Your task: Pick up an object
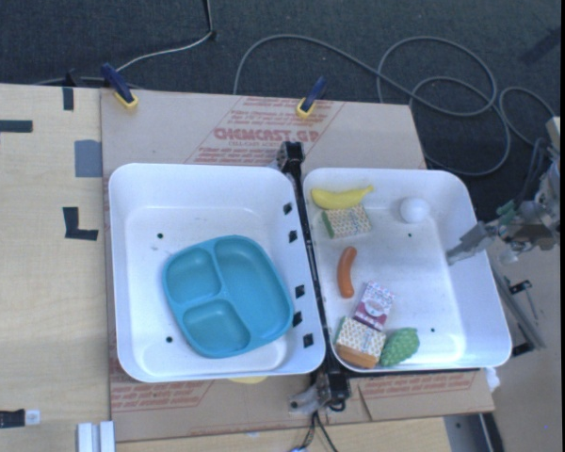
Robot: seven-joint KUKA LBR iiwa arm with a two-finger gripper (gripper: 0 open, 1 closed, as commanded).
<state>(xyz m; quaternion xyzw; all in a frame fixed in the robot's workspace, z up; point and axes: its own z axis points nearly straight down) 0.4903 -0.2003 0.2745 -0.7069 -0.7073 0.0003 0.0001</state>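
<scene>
In the left bin (132, 252), toward its 6 o'clock, lies a blue divided plate (228, 295) — flat and broad, a poor thing for two fingers to take, so best left alone. Across the divider, the right bin (452, 191) holds the real choices: at 11 o'clock a banana (342, 196) with a small checked box (347, 221) just beside it; near 9 o'clock a sausage (347, 271) lying alone; at 6 o'clock a tight cluster of a carton (374, 303), a checked packet (361, 335) and a green leafy piece (398, 346); at 1 o'clock a white ball (413, 210), hard to tell against the white floor. At 3 o'clock, at the bin's rim, hovers the gripper (463, 245) — too blurred to judge its opening, I cannot tell. No object is taken yet. The sausage looks the soundest target: clear space around it, slim body. Come down across its short width, centred, well off the divider.
</scene>
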